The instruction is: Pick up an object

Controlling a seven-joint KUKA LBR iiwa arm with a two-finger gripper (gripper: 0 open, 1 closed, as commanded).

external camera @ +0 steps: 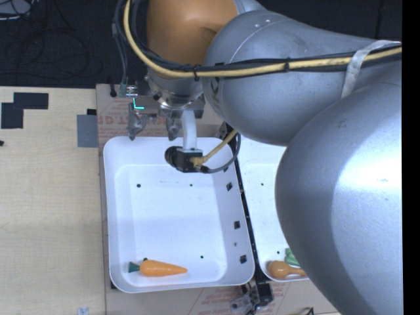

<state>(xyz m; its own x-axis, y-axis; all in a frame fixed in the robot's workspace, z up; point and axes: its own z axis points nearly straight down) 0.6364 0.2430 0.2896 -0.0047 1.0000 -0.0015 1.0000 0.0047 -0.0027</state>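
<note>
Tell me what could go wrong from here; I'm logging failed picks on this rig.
1. The gripper hangs over the left bin's far rim, while the carrot lies at the near wall: a straight descent would likely close on nothing or hit the rim.
2. The carrot lies close to the wall, so a finger may have little room on that side.
3. The arm covers much of the right bin, hiding most of it from the camera.

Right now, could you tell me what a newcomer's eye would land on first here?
The huge grey arm fills the right and top of the view, its gripper at the far rim of the left bin. Next, the orange toy carrot lying near that bin's near wall.
</note>
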